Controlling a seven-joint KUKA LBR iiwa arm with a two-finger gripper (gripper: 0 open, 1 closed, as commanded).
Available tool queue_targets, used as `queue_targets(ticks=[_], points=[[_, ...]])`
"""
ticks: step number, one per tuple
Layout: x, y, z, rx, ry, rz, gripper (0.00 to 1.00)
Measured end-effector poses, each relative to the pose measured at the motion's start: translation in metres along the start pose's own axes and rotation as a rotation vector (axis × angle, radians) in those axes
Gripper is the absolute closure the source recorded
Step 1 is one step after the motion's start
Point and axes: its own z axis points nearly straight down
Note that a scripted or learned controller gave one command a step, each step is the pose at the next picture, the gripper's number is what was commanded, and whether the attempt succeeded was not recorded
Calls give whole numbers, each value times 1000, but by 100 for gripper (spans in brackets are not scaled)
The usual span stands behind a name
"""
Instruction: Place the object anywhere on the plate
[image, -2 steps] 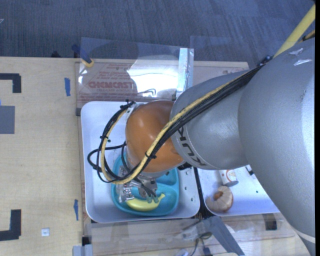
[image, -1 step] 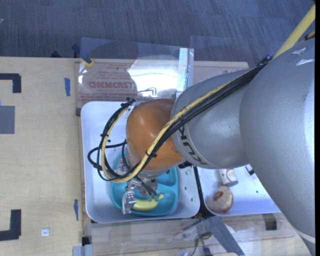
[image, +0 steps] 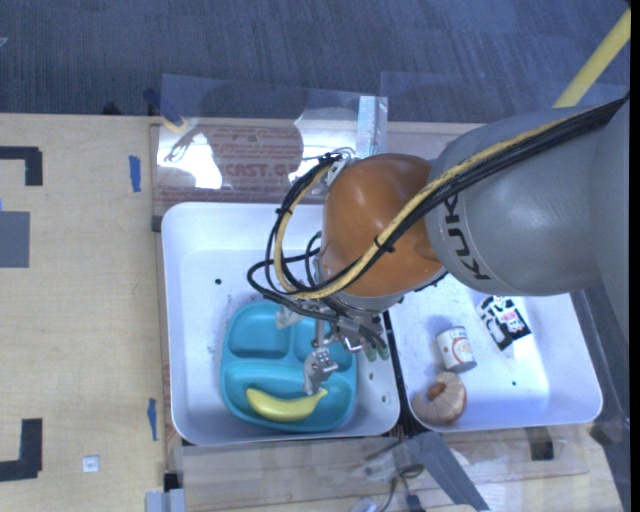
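Note:
A blue divided plate (image: 262, 345) lies in the left bin (image: 190, 300), toward its front. A yellow banana (image: 283, 403) rests in the plate's front compartment, curved along the near rim. My gripper (image: 320, 372) hangs just above the plate's middle, right over the banana's right end. From this view I cannot tell whether it touches the banana. The orange wrist band and grey arm cover the back right part of the left bin.
The right bin (image: 560, 385) holds a small white and orange can (image: 455, 347), a round brownish item (image: 441, 397) near its front left corner, and a black and white packet (image: 503, 320). Yellow and black cables loop off the wrist over the left bin.

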Motion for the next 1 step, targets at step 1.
queue_targets(ticks=[1], points=[[1, -65, -46, 1, -1, 362, 0]])
